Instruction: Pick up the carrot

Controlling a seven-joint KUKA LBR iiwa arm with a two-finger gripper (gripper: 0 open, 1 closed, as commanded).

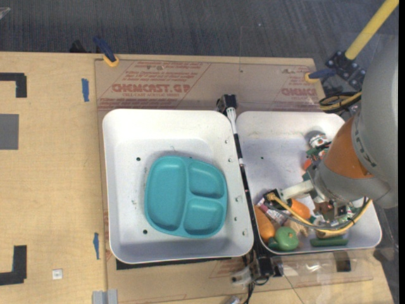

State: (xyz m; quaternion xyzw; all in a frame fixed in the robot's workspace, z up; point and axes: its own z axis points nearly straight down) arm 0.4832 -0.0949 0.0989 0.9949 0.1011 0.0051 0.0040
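Note:
The carrot (299, 209), a short orange piece, lies in the pile of toy food at the front of the right bin (272, 138). My gripper (321, 209) hangs low over that pile, just right of the carrot and touching or nearly touching it. The grey wrist and its orange band (345, 154) hide the items behind the gripper. I cannot make out anything held in the gripper.
A teal divided plate (186, 196) sits in the left bin (126, 138). A green round fruit (286, 238), another orange piece (265, 225), a dark wrapper (276, 211) and a green stick (329, 239) crowd the right bin's front. Small toys (315, 141) lie further back.

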